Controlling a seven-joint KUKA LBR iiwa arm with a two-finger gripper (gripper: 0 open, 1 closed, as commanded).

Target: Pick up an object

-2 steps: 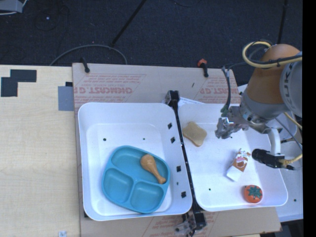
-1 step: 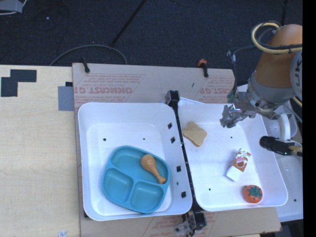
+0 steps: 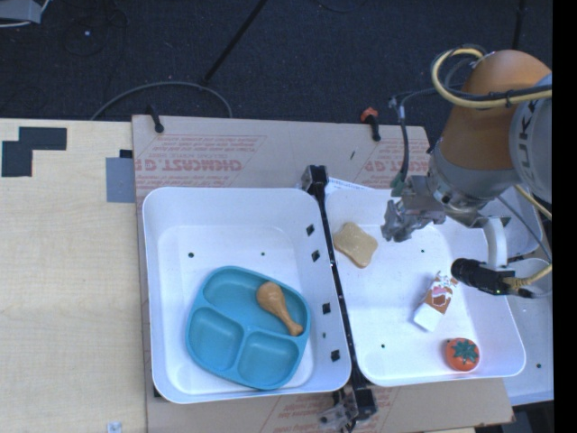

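My gripper [image 3: 398, 225] hangs over the upper middle of the right bin [image 3: 397, 373], just right of a tan slice of bread [image 3: 355, 244] lying near the divider. Nothing shows between its fingers. Lower right in that bin lie a small white and red carton [image 3: 435, 303] and a red tomato-like fruit [image 3: 462, 354]. The left bin [image 3: 171, 242] holds a blue divided tray [image 3: 216, 345] with a brown chicken drumstick [image 3: 280, 307] resting on its upper right part.
A black divider [image 3: 329, 278] runs between the two bins. A black cylindrical part with a yellow cable [image 3: 482, 276] juts over the right bin's right side. Cardboard lies under the bins, and a light wooden bench top extends to the left.
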